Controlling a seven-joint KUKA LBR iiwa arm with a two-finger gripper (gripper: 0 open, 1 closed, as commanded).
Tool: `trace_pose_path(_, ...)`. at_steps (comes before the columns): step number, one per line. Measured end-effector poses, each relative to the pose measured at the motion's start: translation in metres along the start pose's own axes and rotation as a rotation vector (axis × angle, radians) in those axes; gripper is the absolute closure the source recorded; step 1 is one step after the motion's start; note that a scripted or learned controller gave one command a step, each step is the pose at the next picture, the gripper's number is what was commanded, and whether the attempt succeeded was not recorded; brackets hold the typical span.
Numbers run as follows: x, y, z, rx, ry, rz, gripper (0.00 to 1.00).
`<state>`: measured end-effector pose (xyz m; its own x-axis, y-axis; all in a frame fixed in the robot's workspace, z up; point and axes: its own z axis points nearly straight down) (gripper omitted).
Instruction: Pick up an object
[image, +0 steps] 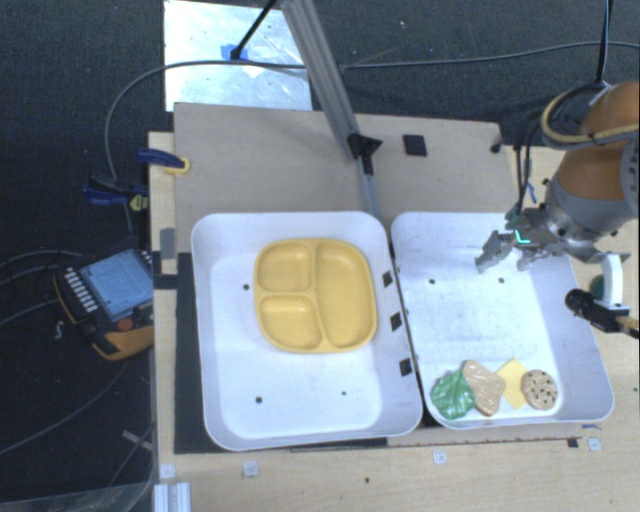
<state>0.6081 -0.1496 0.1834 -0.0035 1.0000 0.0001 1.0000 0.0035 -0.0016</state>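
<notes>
Hovering over the far end of the right bin (575, 330), the gripper (508, 252) has its jaws parted, nothing between them. No pick made yet, by the look of it. Candidates sit bunched at that bin's near edge, well apart from the jaws: green leaf (453, 393), bread slice (484, 386), cheese wedge (512, 380), cookie (540, 389). Yellow divided plate (315, 295) lies in the left bin (225, 380). Approach, descent and grasp all remain.

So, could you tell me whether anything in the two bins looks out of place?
Nothing stands out. The yellow tray sits flat in the left bin, and four small items cluster along the right bin's near edge.
</notes>
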Motion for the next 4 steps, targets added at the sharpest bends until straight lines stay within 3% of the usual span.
trace_pose_path(1, 0.000, 0.001, -0.001, -0.003, -0.001, -0.001, 0.00)
trace_pose_path(3, -0.004, 0.010, 0.098, -0.006, -0.001, 0.002, 0.00)
trace_pose_path(4, -0.005, 0.012, 0.084, -0.013, -0.004, 0.001, 1.00)
